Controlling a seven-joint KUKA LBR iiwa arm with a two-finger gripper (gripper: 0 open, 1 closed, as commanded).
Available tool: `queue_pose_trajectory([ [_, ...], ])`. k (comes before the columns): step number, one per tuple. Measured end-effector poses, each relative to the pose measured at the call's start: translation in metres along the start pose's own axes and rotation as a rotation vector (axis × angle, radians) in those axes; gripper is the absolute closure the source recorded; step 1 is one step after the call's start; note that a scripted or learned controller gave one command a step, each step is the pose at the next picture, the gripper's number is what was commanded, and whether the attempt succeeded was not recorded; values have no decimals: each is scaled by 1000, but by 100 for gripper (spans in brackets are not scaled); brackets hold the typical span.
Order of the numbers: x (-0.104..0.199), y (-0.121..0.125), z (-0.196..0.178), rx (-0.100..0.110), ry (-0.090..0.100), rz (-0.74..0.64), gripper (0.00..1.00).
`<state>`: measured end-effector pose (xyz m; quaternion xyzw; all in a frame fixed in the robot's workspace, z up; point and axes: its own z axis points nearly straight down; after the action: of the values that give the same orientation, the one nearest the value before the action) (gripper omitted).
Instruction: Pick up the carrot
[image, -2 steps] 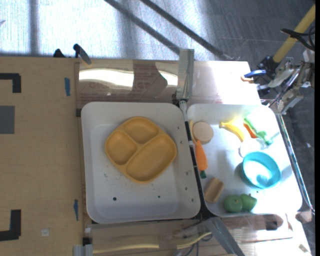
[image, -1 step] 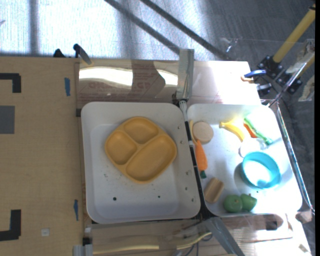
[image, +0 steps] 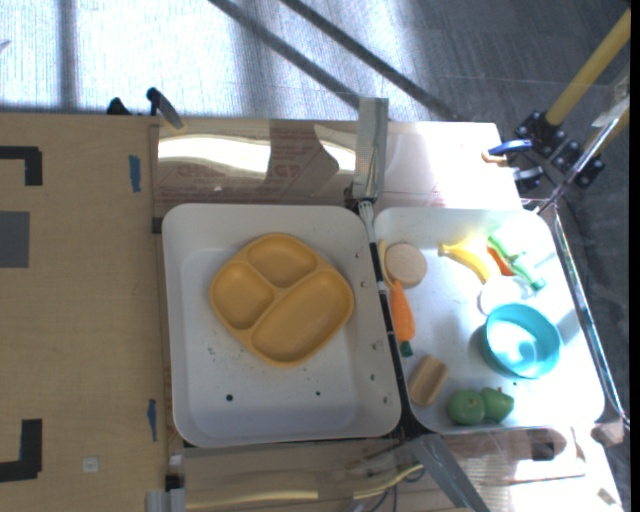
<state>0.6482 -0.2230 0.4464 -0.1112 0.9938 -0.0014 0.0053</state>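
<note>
The carrot is orange with a small green tip at its near end. It lies lengthwise along the left wall of the right bin, just below a round tan disc. Nothing touches or covers it.
The right bin also holds a banana, a small orange and green piece, a blue bowl, a bread-coloured piece and a green pepper. A yellow divided plate sits in the left bin.
</note>
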Motion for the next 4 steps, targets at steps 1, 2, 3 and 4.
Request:
queue_pose_trajectory([
  [1,-20,-3,-15,-1,-2,-461,0],
  [2,-20,-3,-76,1,-4,-664,0],
  [3,-22,-3,-87,6,-14,-663,100],
  [4,-22,-3,-86,5,-13,-662,0],
])
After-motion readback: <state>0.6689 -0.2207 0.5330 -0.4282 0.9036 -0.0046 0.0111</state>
